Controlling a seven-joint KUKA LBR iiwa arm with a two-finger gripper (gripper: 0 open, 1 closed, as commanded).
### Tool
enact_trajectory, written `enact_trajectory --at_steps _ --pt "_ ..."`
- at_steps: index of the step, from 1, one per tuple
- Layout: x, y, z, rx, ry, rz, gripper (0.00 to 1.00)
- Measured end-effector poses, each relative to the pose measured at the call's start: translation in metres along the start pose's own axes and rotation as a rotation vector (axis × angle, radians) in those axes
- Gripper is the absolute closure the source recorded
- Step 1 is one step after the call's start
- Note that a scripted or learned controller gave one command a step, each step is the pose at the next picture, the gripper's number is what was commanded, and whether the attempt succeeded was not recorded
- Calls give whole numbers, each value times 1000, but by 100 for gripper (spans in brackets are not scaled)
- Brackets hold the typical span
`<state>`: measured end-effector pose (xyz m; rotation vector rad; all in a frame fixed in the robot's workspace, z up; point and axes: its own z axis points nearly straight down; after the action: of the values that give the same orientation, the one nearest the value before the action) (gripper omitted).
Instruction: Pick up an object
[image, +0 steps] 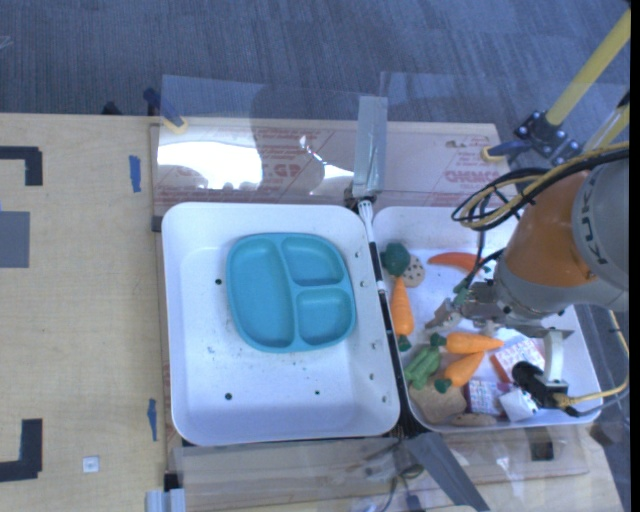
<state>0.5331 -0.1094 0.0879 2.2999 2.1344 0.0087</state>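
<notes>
Orange toy carrots are the brightest things in the right bin (585, 360), which sits on the bench (70, 300) beside the left bin (190, 330). One carrot (401, 308) lies upright along the wall shared by the two bins, another carrot (473, 343) lies flat near the middle, and a third carrot (461, 369) slants just below it, the two nearly touching. A thin orange-red chilli (452, 261) lies near the back of the bin, and a dark green round piece (394, 259) rests at the back left corner beside a small brown cookie-like disc (414, 268). Green pods (424, 362) cluster low on the left, next to a tan flat piece (440, 400). A red-and-white packet (515, 355) lies to the right of the carrots.

The hand (452, 311) hangs over the middle of the right bin, just above and left of the flat carrot; whether it is released or clenched I cannot tell, and nothing can be seen caught in it. The grey arm with its orange band (548, 240) comes in from the right.

In the left bin a teal divided plate (290, 291) lies flat near the centre
</notes>
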Motion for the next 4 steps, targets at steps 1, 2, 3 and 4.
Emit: enact_trajectory --at_steps 1,2,3,4 --pt "6 -52 -1 -2 -1 -77 0" --pt "-8 4 -55 1 -2 -194 0" --pt "5 -21 -16 9 2 -513 0" --pt "-17 -29 0 1 2 -235 0"
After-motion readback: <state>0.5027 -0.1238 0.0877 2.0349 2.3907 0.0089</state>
